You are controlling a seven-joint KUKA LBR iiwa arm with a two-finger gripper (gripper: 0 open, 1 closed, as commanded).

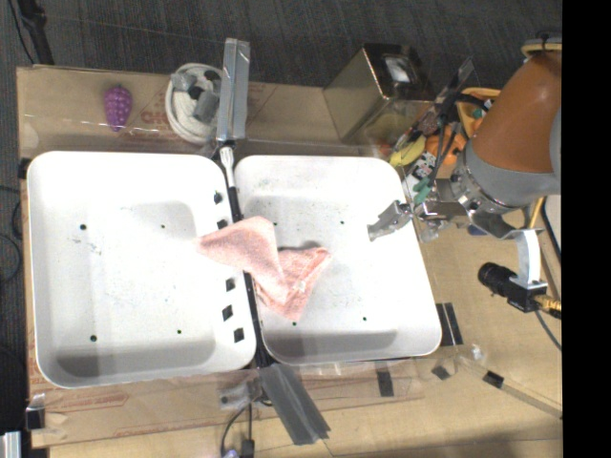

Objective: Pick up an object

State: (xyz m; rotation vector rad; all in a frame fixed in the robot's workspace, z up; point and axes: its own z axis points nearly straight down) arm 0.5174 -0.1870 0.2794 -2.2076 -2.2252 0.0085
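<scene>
The bench point(496, 332), a tan board, carries two shallow white bins side by side, and these take up most of the camera view. The left bin point(115, 256) has a bare floor apart from a few small dark holes. The right bin point(382, 284) sits tight against it, the two rims meeting along a dark divider strip that runs up the middle. At the right, the grey arm point(511, 136) with its orange band reaches in over the far right edge of the right bin, its wrist hung with cables and fittings. A pink cloth point(267, 260), crumpled and loosely folded, lies draped across the divider: one corner rests on the right side of the left bin, while the larger bunched part lies on the floor of the right bin, toward its left side. A brown box point(368, 89) stands on the bench behind the right bin, and a coil of white cord point(191, 103) sits behind the left bin, beside an upright grey bar. The gripper point(386, 221) hovers inside the right bin near its right rim, well apart from the cloth, with nothing between its fingers; whether they stand apart or together cannot be told. A small purple object point(117, 106) lies at the bench's far left.
</scene>
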